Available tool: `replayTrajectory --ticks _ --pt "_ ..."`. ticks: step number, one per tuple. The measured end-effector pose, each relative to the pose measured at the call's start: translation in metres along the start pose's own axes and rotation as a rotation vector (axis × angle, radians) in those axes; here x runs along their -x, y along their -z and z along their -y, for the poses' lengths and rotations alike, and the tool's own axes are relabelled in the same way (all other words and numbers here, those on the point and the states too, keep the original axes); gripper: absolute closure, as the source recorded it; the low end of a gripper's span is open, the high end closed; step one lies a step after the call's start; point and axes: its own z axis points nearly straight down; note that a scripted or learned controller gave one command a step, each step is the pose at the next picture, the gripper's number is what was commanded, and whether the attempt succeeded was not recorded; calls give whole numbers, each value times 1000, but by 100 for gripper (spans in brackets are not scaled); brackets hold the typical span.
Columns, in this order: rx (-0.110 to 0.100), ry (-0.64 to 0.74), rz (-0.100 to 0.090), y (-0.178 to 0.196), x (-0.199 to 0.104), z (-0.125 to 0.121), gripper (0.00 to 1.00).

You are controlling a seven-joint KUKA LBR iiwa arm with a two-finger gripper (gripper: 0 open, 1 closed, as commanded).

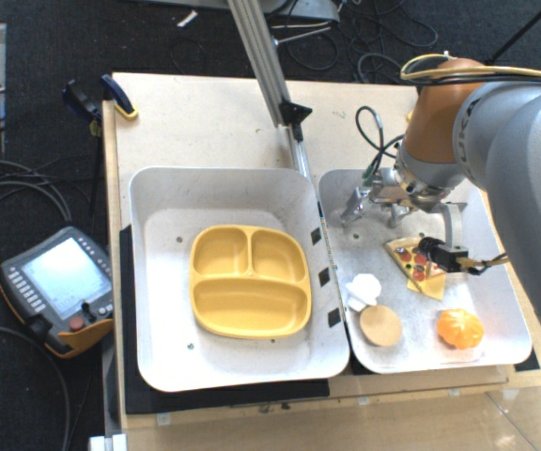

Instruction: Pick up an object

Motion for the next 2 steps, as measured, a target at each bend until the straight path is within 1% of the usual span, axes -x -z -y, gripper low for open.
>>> replayTrajectory --ticks 1,2 --pt "7 0 1 14 0 -2 100" --pt "12 2 1 72 -10 -3 100"
